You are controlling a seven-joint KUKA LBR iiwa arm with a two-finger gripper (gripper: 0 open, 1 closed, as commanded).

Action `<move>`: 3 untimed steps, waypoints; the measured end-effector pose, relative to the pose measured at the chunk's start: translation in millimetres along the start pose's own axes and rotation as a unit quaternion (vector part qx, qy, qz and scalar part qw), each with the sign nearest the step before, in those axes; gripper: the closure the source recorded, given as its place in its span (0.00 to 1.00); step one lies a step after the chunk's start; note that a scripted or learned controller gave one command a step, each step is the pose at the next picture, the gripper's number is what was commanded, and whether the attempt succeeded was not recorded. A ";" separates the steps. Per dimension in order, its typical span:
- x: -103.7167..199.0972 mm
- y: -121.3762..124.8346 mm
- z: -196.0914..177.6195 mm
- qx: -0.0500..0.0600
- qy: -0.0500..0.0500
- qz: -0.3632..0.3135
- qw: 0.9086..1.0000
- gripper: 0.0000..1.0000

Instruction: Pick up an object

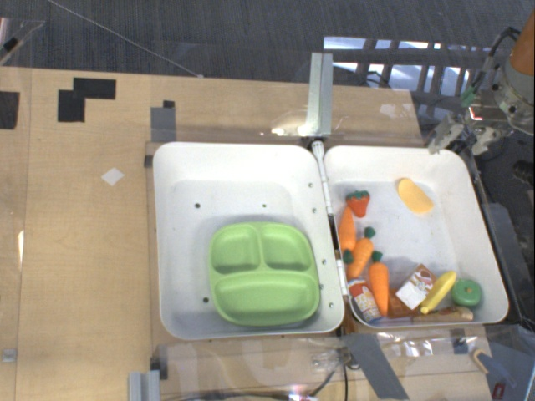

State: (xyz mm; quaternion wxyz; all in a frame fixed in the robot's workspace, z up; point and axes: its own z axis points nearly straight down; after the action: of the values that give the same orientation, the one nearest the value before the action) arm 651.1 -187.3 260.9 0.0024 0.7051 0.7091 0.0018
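Observation:
My gripper [462, 138] hangs over the far right corner of the right bin [451, 224], open, with nothing between its fingers. Below it and to the left, a yellow-orange piece [415, 195] lies alone on the bin floor. A strawberry toy [359, 202] and three carrots [362, 254] lie along the bin's left wall. At the near edge sit a small can [364, 301], a white and red box [414, 290], a banana [440, 291] and a green round toy [466, 291].
The left bin [192, 182] holds a green divided plate [263, 274] toward its near side. A metal post [320, 94] rises behind the ridge where the two bins meet. The wooden bench [75, 224] stretches to the left.

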 end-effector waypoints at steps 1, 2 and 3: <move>51.3 12.1 75.3 0.000 0.000 -0.086 0.996 0.00; 91.4 -2.8 164.4 -0.001 0.000 -0.123 0.992 0.00; 98.4 -38.8 169.6 -0.005 0.000 -0.106 0.994 0.00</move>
State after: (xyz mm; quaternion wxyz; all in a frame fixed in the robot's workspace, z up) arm 612.7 -89.3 91.1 0.0064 0.6260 0.7798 0.0047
